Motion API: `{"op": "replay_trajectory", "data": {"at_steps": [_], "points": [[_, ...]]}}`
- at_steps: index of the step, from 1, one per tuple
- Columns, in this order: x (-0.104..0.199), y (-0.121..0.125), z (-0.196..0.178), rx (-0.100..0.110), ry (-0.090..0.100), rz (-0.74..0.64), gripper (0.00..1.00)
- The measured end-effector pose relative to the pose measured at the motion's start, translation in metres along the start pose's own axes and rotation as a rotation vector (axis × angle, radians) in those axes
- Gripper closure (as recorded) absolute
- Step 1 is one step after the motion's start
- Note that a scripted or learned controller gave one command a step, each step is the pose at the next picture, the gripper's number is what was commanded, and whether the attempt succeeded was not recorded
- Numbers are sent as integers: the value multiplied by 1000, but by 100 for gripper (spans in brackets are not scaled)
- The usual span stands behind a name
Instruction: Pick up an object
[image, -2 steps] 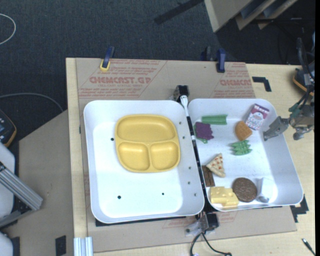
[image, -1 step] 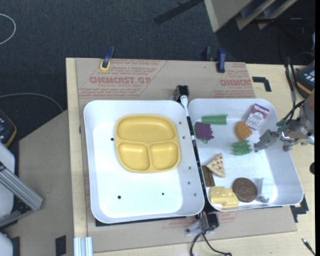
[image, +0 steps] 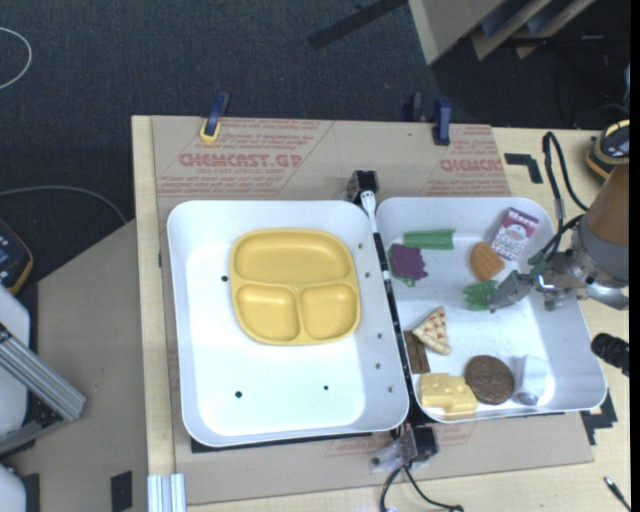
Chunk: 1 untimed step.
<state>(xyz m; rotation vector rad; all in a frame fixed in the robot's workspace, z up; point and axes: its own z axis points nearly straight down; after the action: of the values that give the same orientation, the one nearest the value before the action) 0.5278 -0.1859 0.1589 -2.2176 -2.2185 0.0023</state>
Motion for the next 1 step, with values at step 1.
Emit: {"op": "replay_trajectory", "data": {"at_steps": [1], "points": [[0, -9, 47, 2, 1, 1, 0]]}}
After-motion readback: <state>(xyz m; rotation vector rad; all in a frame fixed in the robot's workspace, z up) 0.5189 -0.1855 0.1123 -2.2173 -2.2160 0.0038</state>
